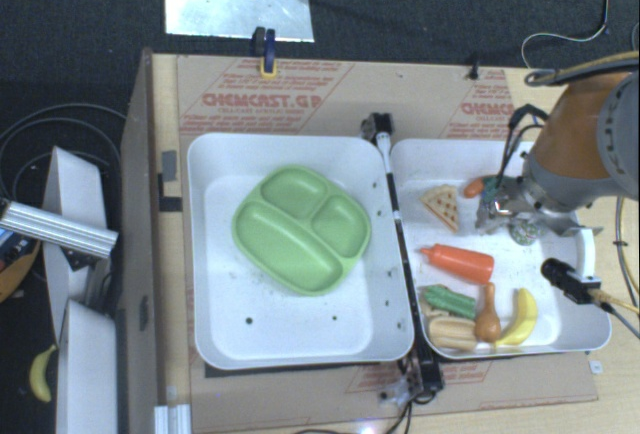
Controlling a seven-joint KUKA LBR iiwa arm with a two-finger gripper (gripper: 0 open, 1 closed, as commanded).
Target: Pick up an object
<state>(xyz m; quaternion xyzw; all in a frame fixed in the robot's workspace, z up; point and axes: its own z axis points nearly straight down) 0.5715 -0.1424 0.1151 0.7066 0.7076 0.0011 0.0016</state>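
The big grey arm with the orange band [590,137] reaches in over the right white bin [560,337]. Its tool [497,207] hangs low near the top of that bin. You cannot tell if the tool is open or closed, or if it has hold of anything.

Just left of the tool lies a tan waffle wedge [441,205]. A small orange toy [473,189] sits right beside the tool. Below the tool lies a long orange carrot [460,261]. Further down from the carrot are a green pickle toy [449,301], a brown drumstick [487,314], a yellow banana [520,317] and a tan bread roll [450,331].

The left white bin [225,322] holds a green plastic plate with three parts [300,229].
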